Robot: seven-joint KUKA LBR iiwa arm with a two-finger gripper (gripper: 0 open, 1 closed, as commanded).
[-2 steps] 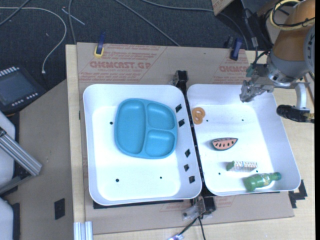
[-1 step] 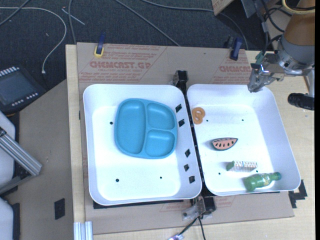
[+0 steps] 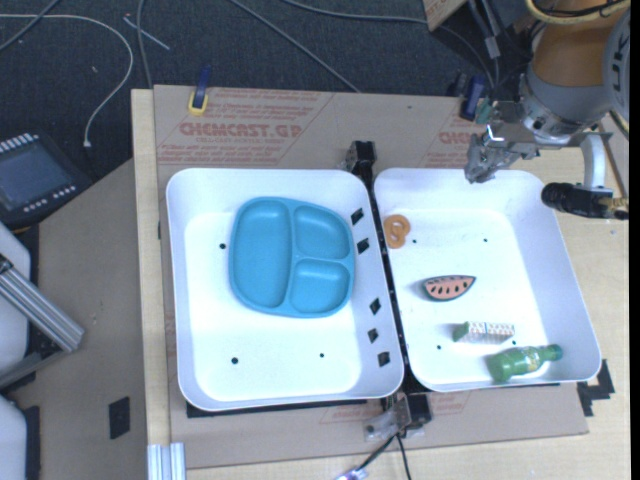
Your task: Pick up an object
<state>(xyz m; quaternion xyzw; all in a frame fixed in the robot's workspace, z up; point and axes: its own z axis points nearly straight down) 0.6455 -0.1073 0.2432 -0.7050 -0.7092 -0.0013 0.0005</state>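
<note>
Gripper hangs over far rim of right bin, nothing between fingers; fingers look nearly together, though too small to be sure. Candidates in right bin: pretzel nearest, watermelon slice mid-bin, bottle at near edge. Blue tray in left bin. Suggest pretzel: spread fingers first, centre above, descend straight, clear of divider.

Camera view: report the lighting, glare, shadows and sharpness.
Camera view: even overhead light; the white bins are bright, close to washed out, with soft shadow along their inner walls; the blue divided plate and watermelon slice read clearly; the gripper at the right bin's far edge is small and soft, its detail hard to read.
</note>
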